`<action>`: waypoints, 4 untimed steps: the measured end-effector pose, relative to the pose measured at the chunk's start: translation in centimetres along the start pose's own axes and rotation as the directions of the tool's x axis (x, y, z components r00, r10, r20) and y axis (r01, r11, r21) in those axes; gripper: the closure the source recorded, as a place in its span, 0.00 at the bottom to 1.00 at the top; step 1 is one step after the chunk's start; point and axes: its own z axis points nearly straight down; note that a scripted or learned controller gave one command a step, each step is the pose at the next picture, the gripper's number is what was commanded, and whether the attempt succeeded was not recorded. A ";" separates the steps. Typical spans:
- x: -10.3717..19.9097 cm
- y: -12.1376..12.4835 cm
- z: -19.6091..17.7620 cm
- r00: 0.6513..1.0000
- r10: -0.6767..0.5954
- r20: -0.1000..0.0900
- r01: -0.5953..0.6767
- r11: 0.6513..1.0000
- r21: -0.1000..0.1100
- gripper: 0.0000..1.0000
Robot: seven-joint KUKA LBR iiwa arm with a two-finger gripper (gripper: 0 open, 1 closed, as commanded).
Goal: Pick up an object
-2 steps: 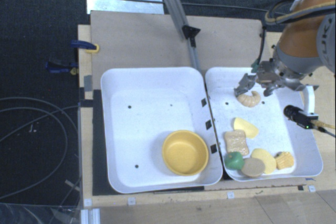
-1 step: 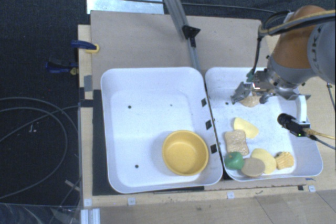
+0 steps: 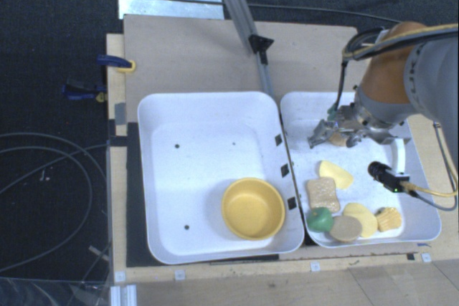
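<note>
Left white plastic bin (image 3: 172, 154): round yellow bowl (image 3: 252, 208) near its front right corner. Right white bin (image 3: 423, 226): grey metal gripper (image 3: 331, 132) low at the back, seemingly pinching a small tan piece (image 3: 338, 137); grip unclear. Flat tan square cracker (image 3: 323, 193) mid-bin.

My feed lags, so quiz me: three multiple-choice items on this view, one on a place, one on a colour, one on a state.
1. The round yellow plastic bowl sits in:
A the left white bin
B the right white bin
C the bare bench

2. The small ball-shaped item at the right bin's near-left corner is:
A red
B green
C blue

3. The bowl is:
A upright
B upside down
C on its side

A: it rests at the left bin's near-right corner.
B: it shows green.
A: its hollow faces up.
</note>
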 end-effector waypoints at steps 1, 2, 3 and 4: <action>0.0 0.2 -1.4 1.000 0.000 0.000 0.000 1.000 -0.006 1.00; -0.3 0.0 -7.8 1.000 -0.002 0.001 0.002 1.000 -0.011 1.00; -0.7 -0.2 -12.2 1.000 -0.004 0.001 0.004 1.000 -0.010 1.00; -0.7 0.0 -17.1 1.000 -0.005 0.001 0.005 1.000 -0.010 1.00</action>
